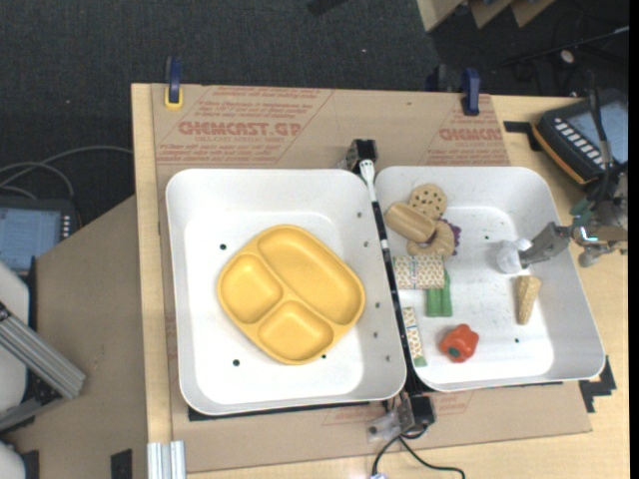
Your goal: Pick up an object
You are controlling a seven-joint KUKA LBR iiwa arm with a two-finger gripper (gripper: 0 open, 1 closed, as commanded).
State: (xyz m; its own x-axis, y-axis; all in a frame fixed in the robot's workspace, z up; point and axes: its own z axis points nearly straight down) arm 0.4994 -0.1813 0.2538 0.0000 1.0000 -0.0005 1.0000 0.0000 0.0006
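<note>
1. Gripper (544, 244) reaches in over the right bin (559, 362) from its right rim; I cannot tell what it is doing.
2. Ice cream cone (526, 298) lies just below it, all alone.
3. Other toys crowd the left wall.
4. Yellow plate (290, 292) sits in the left bin (190, 267).
5. Cone has open floor around it, so it looks easiest.

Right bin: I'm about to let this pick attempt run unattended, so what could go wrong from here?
Three risks, as I judge them:
1. The gripper sits low near the right bin's far wall and may scrape it.
2. The toys by the divider, the cookie, bread roll and patterned block, lie crowded, so a grab there could catch two.
3. The cone and red pepper could roll away.
</note>
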